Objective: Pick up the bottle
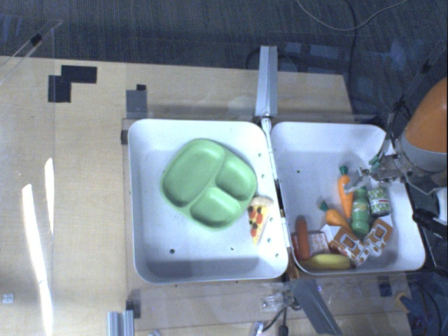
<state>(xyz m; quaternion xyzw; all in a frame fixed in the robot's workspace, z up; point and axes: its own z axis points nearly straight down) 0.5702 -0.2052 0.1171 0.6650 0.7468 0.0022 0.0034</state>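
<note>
The green bottle (360,213) lies in the right bin (315,145), near its right side, with its cap end pointing toward the bin's back. An orange carrot (345,195) lies just left of it. The gripper (374,174) reaches in from the right, above the bin and just behind the bottle's top end. Nothing is seen held in it. The arm's orange band (428,121) sits at the right edge.
Around the bottle lie a second carrot (337,218), a waffle (362,241), a banana (329,261), a red sausage (302,234) and a small labelled packet (380,201). The left bin (150,250) holds a green divided plate (208,182) and a pizza slice (258,216).
</note>
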